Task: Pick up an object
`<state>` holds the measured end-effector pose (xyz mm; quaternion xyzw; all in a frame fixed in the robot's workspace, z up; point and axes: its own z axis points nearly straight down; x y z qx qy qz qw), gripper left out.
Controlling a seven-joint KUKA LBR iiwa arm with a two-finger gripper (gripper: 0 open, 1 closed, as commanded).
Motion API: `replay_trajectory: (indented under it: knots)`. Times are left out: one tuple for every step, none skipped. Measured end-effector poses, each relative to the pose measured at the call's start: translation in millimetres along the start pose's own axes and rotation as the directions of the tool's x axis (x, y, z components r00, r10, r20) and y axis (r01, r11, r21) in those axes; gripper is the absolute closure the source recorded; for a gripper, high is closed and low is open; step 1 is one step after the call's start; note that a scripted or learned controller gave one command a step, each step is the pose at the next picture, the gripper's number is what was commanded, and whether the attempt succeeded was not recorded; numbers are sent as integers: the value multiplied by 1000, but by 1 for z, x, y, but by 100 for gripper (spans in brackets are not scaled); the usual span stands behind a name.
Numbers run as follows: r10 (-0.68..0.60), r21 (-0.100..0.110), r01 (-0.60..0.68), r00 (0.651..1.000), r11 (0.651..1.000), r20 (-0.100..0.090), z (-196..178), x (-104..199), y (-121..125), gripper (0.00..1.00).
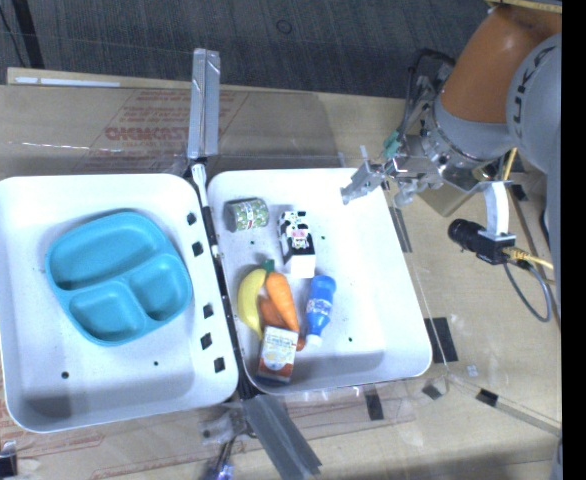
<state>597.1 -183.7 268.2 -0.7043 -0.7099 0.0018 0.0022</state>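
Lying flat, orange carrot (282,299)

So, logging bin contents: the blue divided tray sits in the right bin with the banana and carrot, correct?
Not quite. The camera view shows the blue divided tray alone in the left bin; the banana and carrot lie in the right bin.

Tray (118,273) in left bin (23,368); banana (250,298) beside carrot (280,301) in right bin (373,268).
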Motion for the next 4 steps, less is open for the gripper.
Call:
replay_trajectory:
  knots:
    - [-64, 2, 64, 998, 998, 0, 148, 42, -3, 0]
    - [-69, -9, 69, 998, 998, 2, 174, 25, 15, 0]
    - [-73, -10, 73, 997, 997, 2, 163, 26, 16, 100]
    - [-100, -4, 100, 995, 995, 1, 84, 45, 41, 100]
